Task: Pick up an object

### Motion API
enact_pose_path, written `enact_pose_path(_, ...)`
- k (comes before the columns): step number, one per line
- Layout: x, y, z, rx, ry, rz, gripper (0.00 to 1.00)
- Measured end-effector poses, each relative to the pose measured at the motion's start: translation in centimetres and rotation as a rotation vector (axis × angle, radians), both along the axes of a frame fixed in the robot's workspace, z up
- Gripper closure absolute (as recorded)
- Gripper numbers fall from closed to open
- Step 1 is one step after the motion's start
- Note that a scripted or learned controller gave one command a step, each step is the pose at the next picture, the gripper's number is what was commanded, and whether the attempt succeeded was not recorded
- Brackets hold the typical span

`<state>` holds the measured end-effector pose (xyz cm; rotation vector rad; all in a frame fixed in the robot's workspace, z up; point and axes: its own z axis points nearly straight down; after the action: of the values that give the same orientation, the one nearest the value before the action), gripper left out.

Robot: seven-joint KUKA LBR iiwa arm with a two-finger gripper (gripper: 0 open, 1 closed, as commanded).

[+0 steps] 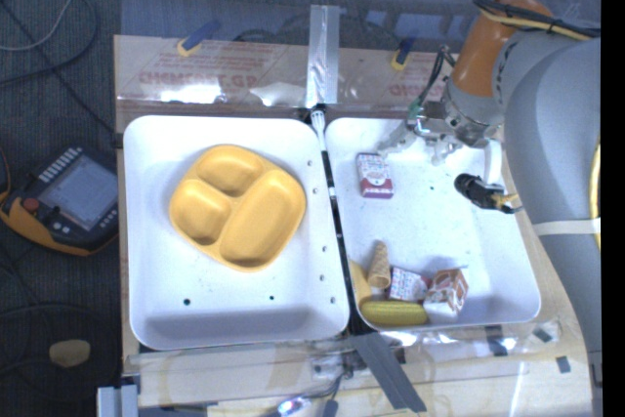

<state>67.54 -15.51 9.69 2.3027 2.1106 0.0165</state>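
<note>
From the overhead camera view, the arm comes in from the right and its gripper hangs over the back edge of the right bin. Can't tell how the jaws stand, and I see nothing held. The closest candidate is a small red-and-white carton, lying apart just ahead of it, so that's probably the target. The rest is bunched at the front: banana, ice cream cone, two small packets. The left bin holds a yellow divided plate.
</note>
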Motion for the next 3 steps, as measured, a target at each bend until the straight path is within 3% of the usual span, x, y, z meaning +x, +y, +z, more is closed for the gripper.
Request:
enact_pose_path(1,-3.7,5.0,0.1,-0.005,-0.008,0.133,0.0)
enact_pose_path(2,-11.2,5.6,0.6,-0.001,0.005,0.178,0.0)
enact_pose_path(3,-11.1,5.8,1.2,0.007,0.01,0.18,1.0)
